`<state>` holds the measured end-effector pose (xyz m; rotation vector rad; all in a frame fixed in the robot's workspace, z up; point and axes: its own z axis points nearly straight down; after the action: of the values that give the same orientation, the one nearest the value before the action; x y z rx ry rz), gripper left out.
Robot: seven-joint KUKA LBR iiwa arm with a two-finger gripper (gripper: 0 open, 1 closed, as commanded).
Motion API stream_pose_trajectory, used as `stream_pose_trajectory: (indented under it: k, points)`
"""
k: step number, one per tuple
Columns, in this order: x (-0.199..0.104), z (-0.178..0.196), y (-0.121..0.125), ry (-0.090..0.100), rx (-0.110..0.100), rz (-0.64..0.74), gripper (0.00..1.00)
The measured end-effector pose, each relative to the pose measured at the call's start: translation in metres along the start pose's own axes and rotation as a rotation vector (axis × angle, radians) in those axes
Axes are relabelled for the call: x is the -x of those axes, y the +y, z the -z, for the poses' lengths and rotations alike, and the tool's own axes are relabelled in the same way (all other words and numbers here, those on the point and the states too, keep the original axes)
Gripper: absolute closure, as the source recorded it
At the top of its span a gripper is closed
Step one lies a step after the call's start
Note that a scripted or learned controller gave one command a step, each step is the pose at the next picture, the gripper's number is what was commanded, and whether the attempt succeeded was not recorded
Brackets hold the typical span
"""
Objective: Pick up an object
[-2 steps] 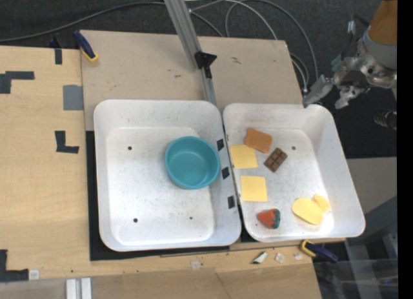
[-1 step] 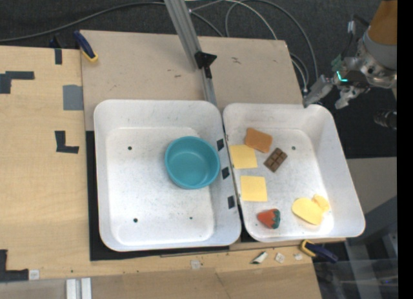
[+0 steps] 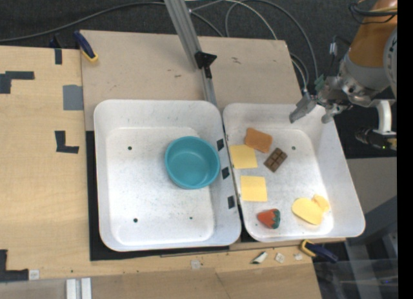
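Listing what lies within your reach: the right shallow white plastic bin (image 3: 335,162) carries six small play-food pieces, and any of them would serve as the thing to pick up. Item one, an orange-brown bread-like block (image 3: 258,140), sits near the bin's far left corner; it looks light and perhaps slightly soft, and its chunky body gives you two opposite sides to close on, so you may judge it the easiest take. Item two, a small dark brown chocolate-style square (image 3: 275,159), lies just beside it, thin and probably rigid; grip across its short edges. Items three and four, two flat pale yellow cheese-like slices (image 3: 244,157) (image 3: 253,188), lie close to the bin's left wall, one nearer the camera than the other; both are likely thin, light and hard to get fingers under. Item five, a red strawberry-shaped piece with a green cap (image 3: 270,218), rests at the near edge, rounded and likely slippery. Item six, a yellow lumpy piece (image 3: 310,210), lies near the right near corner. The left white bin (image 3: 116,162) holds a round teal plastic bowl (image 3: 191,162), light but wide; only its rim offers a hold. Your hand (image 3: 313,110) hangs above the right bin's far rim, fingers parted and carrying nothing. No brand, label or legible writing can be made out on any item.
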<state>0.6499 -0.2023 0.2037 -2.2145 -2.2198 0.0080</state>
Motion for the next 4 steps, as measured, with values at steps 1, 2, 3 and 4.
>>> stream_pose_trajectory:
  k: [1,2,3,4]
  points:
    - [-0.004,-0.064,0.004,0.000,0.001,0.001,0.00]
    - [-0.005,-0.114,0.006,-0.002,0.009,-0.001,0.00]
    - [-0.005,-0.102,0.006,-0.003,0.010,0.002,1.00]
    - [-0.008,-0.044,0.015,-0.002,0.013,0.000,1.00]
